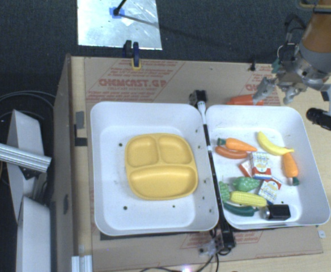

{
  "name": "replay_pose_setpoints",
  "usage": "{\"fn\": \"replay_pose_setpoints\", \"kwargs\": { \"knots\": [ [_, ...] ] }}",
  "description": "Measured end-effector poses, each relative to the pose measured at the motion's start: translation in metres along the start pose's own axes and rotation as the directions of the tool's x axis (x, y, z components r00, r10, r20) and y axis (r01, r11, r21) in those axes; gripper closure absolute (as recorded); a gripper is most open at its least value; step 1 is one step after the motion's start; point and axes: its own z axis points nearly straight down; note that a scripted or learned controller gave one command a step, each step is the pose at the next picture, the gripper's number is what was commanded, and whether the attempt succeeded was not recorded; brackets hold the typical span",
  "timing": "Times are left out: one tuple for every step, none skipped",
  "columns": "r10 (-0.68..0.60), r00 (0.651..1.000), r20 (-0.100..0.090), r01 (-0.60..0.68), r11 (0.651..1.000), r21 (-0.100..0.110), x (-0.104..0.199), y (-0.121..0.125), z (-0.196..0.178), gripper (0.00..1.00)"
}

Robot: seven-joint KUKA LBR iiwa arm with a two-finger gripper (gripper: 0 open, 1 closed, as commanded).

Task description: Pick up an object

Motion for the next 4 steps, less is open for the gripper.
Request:
{"fn": "replay_pose_setpoints", "kwargs": {
  "knots": [
    [0.002, 1.0, -0.001, -0.002, 1.0, 0.006, -0.021, -0.031, 0.158, 0.0],
    [0.0, 1.0, -0.001, 0.0, 1.0, 0.002, 0.039, -0.077, 0.169, 0.0],
    [0.003, 1.0, 0.001, -0.003, 1.0, 0.002, -0.024, -0.138, 0.168, 0.0],
    [0.003, 1.0, 0.0, -0.003, 1.0, 0.002, -0.064, -0.179, 0.168, 0.0]
  ]
}}
